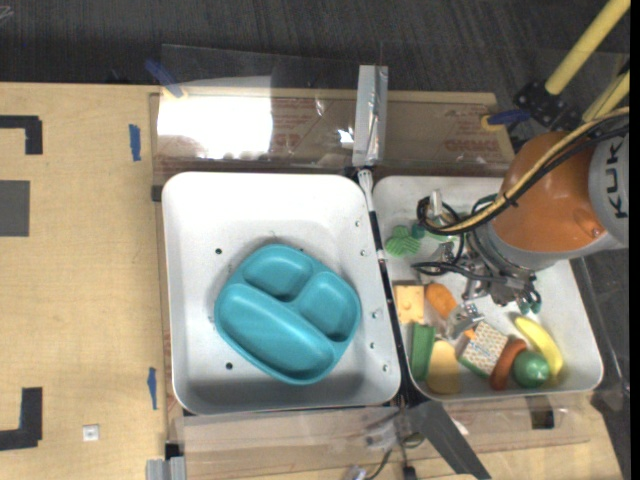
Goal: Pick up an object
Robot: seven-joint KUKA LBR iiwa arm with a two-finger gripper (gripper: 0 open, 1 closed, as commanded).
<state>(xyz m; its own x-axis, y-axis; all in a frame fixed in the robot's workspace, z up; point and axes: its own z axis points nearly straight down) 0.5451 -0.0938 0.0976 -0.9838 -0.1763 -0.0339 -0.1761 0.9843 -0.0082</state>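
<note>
My gripper [468, 310] reaches down into the right bin [580, 298], just above a heap of toy food. Right beside it lie an orange piece [441, 299] and a speckled tan block [485, 347]. A yellow banana [537, 342], a green round fruit [531, 370], a dark green piece [423, 347], a yellow cheese wedge [408, 303] and a pale yellow block [444, 369] fill the bin's near end. A light green piece [404, 241] sits further back. The arm's orange band hides the bin's far right part.
The left bin [190, 218] holds a teal divided plate [288, 311]. A clear plastic sheet [260, 123] and a metal divider post [369, 118] stand behind the bins. Yellow cables run along the arm at the upper right.
</note>
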